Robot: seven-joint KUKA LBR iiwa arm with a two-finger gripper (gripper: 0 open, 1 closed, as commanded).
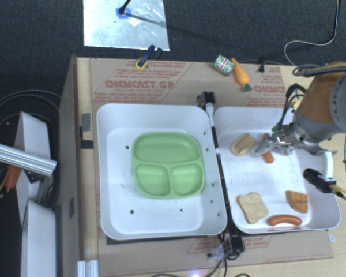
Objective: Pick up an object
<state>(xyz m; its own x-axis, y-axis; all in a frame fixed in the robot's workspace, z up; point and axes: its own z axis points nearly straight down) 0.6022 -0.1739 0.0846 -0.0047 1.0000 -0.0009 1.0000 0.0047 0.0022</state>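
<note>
My gripper (266, 147) is low in the right bin (320, 227), near its back middle. A small orange-red piece (269, 158) lies right beneath the gripper's tip, and I cannot tell whether they touch. A tan bread roll (242, 144) sits just to the gripper's left. Toward the bin's front lie a slice of toast (252, 206), a sausage (284, 220) and an orange-brown wedge (297, 201).
The left bin (112, 212) holds a green divided plate (167, 165). Behind the bins, on the cardboard, lie a small green can (224, 64), a toy carrot (241, 74) and a yellow and blue clip (145, 58). A black divider (218, 166) runs between the bins.
</note>
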